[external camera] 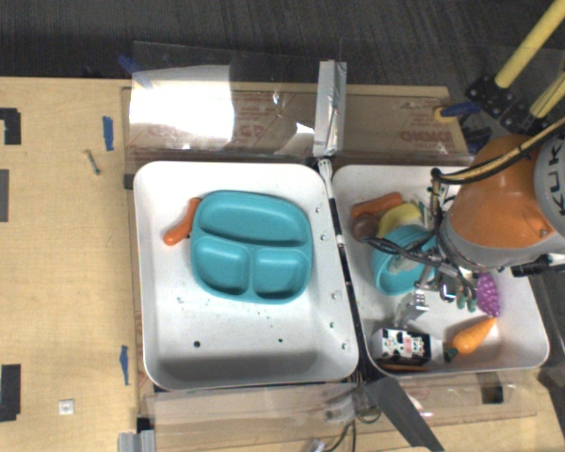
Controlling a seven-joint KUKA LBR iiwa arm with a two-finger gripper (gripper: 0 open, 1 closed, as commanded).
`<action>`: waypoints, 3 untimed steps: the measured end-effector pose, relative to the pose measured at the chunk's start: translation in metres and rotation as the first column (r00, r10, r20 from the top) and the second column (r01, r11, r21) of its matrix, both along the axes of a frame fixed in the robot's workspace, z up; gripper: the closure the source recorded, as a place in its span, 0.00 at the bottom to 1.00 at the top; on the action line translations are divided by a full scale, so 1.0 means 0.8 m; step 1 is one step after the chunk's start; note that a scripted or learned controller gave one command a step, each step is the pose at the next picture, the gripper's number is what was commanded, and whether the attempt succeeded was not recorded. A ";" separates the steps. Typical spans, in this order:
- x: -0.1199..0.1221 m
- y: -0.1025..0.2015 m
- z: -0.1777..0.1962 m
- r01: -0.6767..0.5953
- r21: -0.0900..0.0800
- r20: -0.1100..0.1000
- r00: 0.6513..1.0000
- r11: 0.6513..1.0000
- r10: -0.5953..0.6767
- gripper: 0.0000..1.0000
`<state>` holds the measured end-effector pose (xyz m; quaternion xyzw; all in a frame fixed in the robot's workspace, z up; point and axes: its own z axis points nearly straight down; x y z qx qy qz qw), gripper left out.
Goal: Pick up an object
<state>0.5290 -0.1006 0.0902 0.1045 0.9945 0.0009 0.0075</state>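
Observation:
My gripper (417, 303) hangs low inside the right bin (527, 351), below the orange wrist band (497, 207). It sits just in front of a teal cup (395, 267) and above a black and white carton (402, 346). Nothing shows clearly in its grasp. Around it lie a yellow piece (401, 218), a red-orange piece (380, 203), purple grapes (489, 295) and an orange carrot (474, 335). The arm hides the back right part of this bin.
The left bin (169, 337) holds a teal divided plate (251, 245) with a small orange carrot (180, 225) at its left edge. A metal divider (339, 252) separates the bins. Clear plastic and cardboard stand behind them. Yellow tubes (542, 28) cross the top right.

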 end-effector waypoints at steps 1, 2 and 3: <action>0.013 -0.003 0.020 0.364 0.001 -0.008 0.931 0.931 -0.364 0.00; 0.046 -0.042 0.041 0.585 0.002 -0.009 0.811 0.811 -0.585 0.00; 0.090 -0.017 0.010 0.564 0.010 0.010 0.825 0.825 -0.565 0.00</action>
